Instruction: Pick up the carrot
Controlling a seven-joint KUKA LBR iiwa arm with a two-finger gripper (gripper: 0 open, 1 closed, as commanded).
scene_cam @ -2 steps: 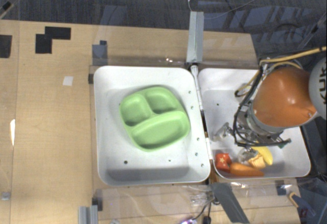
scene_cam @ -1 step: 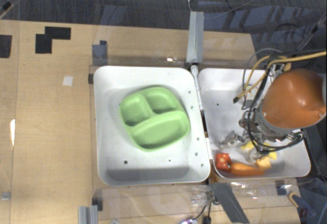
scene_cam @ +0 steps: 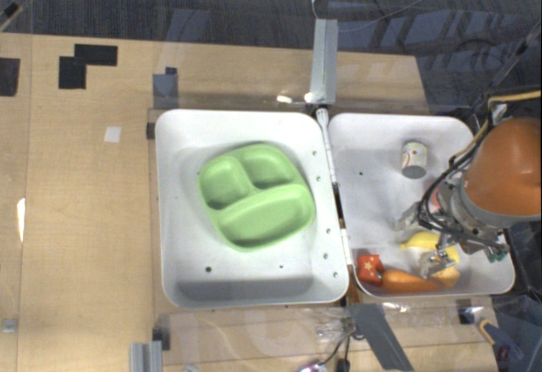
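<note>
Two white bins sit side by side on the table, and the nearest thing to me is the carrot — it lies flat along the near wall of the right bin, close to the near left corner, with a small red item touching its left end and a yellowish piece at its right end. Just behind it the hand hangs low among a cluster of yellow bits; from where I stand the wrist and cables cover its tips, so I cannot tell how far they are spread or whether anything is in them. The carrot looks to lie apart from the hand, on the bin floor. The arm, with its orange band, comes in over the right rim. Farther back in that bin a small whitish cup stands alone, with bare floor all around it — the far and left parts offer the most room. The left bin holds a green divided plate, set near its middle and well away from the walls.
</note>
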